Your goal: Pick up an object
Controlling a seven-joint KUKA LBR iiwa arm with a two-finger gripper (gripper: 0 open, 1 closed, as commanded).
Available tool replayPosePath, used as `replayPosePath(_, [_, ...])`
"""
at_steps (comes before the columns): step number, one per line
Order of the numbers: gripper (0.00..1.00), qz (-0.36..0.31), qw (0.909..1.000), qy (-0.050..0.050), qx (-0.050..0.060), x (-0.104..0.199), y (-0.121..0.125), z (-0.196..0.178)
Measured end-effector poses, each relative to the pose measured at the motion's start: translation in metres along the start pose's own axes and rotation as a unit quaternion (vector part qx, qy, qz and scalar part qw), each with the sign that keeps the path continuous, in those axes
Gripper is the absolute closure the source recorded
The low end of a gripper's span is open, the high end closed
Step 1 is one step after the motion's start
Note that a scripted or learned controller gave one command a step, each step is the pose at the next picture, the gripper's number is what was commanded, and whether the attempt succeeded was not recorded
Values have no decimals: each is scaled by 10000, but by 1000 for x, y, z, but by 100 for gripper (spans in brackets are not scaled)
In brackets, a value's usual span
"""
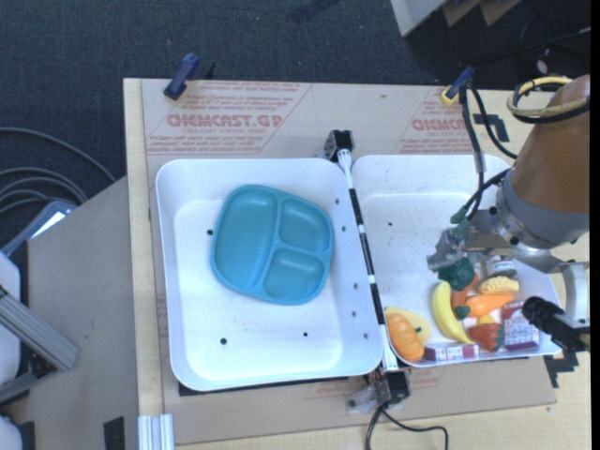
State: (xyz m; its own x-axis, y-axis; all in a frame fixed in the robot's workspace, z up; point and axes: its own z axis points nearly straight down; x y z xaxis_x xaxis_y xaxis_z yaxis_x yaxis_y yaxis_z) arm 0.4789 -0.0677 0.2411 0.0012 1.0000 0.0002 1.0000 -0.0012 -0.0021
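Two white bins sat side by side: the left bin (187, 345) held one blue divided plate (273, 244), and the right bin (403, 195) held a heap of toy food at lower right. One banana (443, 313), one orange fruit (407, 335) and perhaps a carrot (489, 302) showed there. The gripper (457, 262) hung over a dark green piece (458, 275); its grip could not be told.

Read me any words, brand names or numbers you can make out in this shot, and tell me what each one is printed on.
"CHEMCAST G P": red print on the brown protective sheet covering the bench, above the left bin.
"CHEMC...": the same red print again above the right bin, cut off by a cable.
Smaller red lines around both: too small to read.
Label on the small packet at the right bin's front edge: too blurred to read.
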Motion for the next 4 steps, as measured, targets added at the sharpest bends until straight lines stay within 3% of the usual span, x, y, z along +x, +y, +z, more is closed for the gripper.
replayPosePath(1, [100,-10,10000,0,-10,4,19,-12])
replayPosePath(2, [100,-1,10000,2,3,-16,0,-11])
replayPosePath(3, [100,-11,10000,7,6,30,0,-9])
replayPosePath(4, [100,-2,10000,2,6,2,0,-6])
